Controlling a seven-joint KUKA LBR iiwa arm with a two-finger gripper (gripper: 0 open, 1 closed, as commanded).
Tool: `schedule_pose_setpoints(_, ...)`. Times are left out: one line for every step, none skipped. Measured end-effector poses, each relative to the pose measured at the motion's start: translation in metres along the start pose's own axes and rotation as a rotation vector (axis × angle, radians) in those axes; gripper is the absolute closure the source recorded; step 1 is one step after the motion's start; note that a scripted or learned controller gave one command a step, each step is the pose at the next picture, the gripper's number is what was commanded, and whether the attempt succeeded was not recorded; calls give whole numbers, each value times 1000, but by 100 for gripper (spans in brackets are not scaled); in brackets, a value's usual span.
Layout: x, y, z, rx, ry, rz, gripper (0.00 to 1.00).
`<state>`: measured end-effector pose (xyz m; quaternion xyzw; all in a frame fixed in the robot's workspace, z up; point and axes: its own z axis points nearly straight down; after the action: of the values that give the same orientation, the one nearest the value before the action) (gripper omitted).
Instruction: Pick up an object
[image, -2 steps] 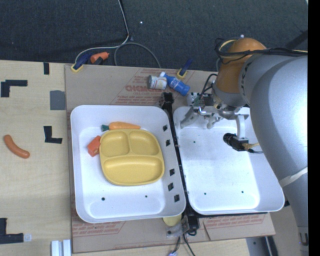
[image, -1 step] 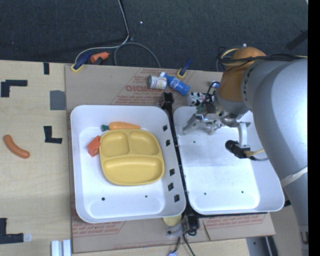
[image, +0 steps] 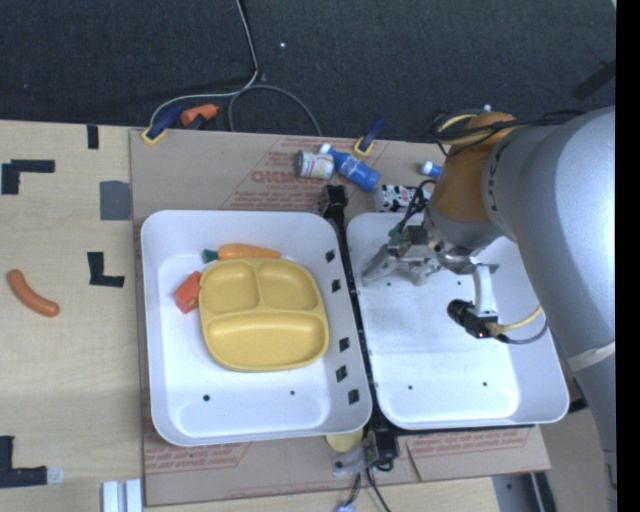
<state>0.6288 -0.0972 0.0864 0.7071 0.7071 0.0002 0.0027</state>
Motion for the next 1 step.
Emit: schedule_pose_setpoints(-12, 41, 1, 1, 3, -2, 0)
